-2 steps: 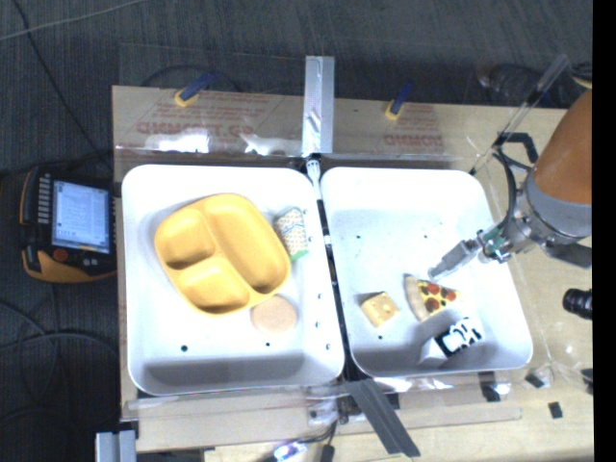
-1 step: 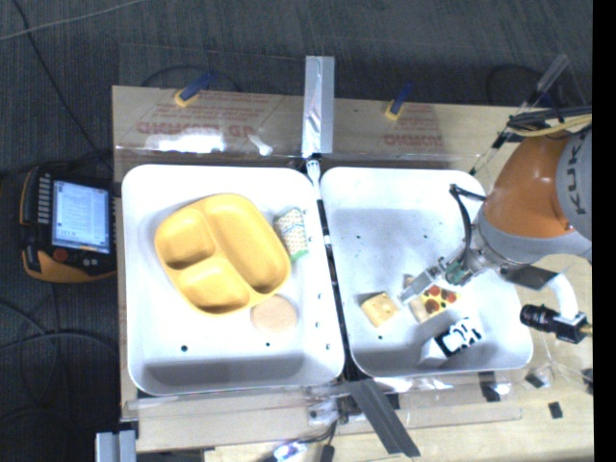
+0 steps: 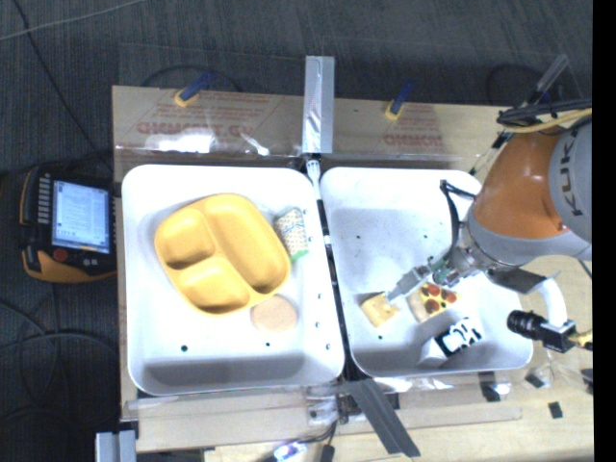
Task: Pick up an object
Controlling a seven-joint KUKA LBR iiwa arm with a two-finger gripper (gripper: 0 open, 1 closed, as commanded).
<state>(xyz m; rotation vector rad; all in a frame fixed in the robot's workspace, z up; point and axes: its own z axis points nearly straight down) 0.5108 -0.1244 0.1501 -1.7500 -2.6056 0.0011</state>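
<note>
**Single arm at the right bin.** The arm reaches into the right bin (image 3: pixel 385 210) across its right edge. The gripper (image 3: pixel 397 295) is low over the bin floor, with its tip just beside the yellow wedge (image 3: pixel 377 310). Whether the gripper is wide or narrow cannot be told from this slant, and nothing is seen held.

**Target.** The wedge is the likeliest target. It lies toward the front-left corner of the right bin (front being the edge nearest the viewer), near the left wall but apart from it.

**Step in hand, as judged:** the approach to the wedge. To do it well, the gripper should be centred over the wedge rather than beside it. It should then straddle the narrower faces, descend almost to the floor, and close before any lift. The pale tile with red spots (image 3: pixel 430 301) lies just right of the gripper and could be nudged or caught along with the wedge.

**Count.**
- Bins: two.
- Right bin: one yellow wedge, one pale tile, and one black-and-white block (image 3: pixel 459 338) near the front edge.
- Left bin (image 3: pixel 173 354): one yellow three-compartment tray (image 3: pixel 221 253) at the centre, one patterned packet (image 3: pixel 292 229) against the tray's right rim, and one tan disc (image 3: pixel 274 314) just in front of the tray
</note>
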